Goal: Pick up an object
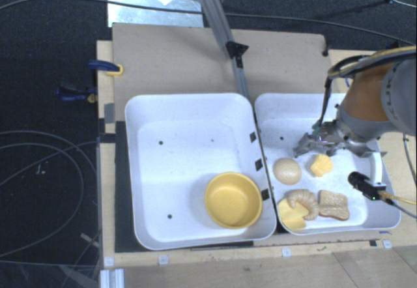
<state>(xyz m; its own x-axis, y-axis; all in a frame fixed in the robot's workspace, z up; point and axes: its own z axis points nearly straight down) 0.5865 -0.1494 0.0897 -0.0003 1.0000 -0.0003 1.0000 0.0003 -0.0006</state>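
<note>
The arm [381, 94] enters at the right edge of the frame and is cut off there; its gripper [317, 141] hangs low over the right bin [280, 111], and whether it is wide or narrow cannot be told. A small yellow block [320, 165] lies just below the gripper, apart from it. A pale round roll [287, 171] lies left of the block; a croissant [303, 202], a toast slice [333, 204] and a yellow wedge [291, 215] crowd the bin's lower edge. The left bin [169, 124] holds a yellow bowl [233, 199]. Both bins rest on a brown bench [182, 58]; dark carpet with cables surrounds it.
</note>
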